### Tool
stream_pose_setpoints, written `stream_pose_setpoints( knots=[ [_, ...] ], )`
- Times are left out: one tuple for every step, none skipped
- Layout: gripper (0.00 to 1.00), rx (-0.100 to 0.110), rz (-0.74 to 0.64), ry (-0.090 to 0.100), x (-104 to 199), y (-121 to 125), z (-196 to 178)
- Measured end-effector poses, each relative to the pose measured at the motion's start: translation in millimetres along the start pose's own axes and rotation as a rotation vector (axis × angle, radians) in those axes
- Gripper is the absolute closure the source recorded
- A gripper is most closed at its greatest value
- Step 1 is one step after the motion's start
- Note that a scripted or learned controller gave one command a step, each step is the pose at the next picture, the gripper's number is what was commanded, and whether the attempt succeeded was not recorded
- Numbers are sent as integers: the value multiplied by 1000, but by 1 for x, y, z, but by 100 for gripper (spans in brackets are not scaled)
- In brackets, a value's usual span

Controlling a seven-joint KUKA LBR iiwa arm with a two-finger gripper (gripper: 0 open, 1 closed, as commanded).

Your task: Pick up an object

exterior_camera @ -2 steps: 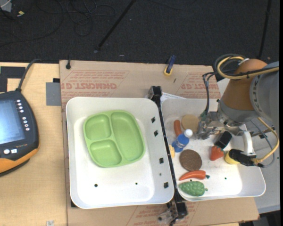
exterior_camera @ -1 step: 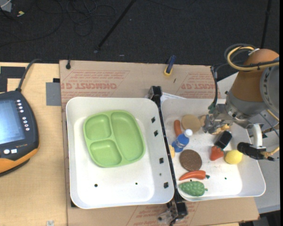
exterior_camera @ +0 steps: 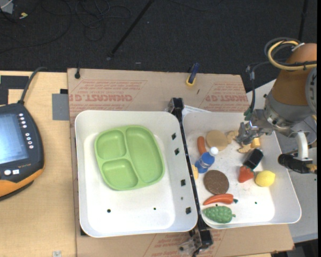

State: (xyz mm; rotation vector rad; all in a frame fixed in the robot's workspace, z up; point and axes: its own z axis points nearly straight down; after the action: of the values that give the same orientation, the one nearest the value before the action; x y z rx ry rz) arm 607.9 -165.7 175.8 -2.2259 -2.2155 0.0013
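The gripper (exterior_camera: 248, 134) hangs low over the right bin (exterior_camera: 289, 208); I cannot tell its state. It should descend straight on one item, for example the tan piece (exterior_camera: 218, 139) just left of it, avoiding the black block (exterior_camera: 253, 158) below.

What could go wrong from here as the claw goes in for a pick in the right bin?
1. The claw sits near the right bin's far edge, beside the tan piece; a descent may nudge it away.
2. The black block, red piece and lemon lie packed together, so a grasp could catch two or slip.
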Motion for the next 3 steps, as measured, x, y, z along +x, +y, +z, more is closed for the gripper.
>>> stream_pose_setpoints(
  knots=[
    [100,-1,-5,0,-2,1,-51],
    [100,6,-8,2,48,-21,-58],
    [100,8,-7,2,88,-39,-49]
  ],
)
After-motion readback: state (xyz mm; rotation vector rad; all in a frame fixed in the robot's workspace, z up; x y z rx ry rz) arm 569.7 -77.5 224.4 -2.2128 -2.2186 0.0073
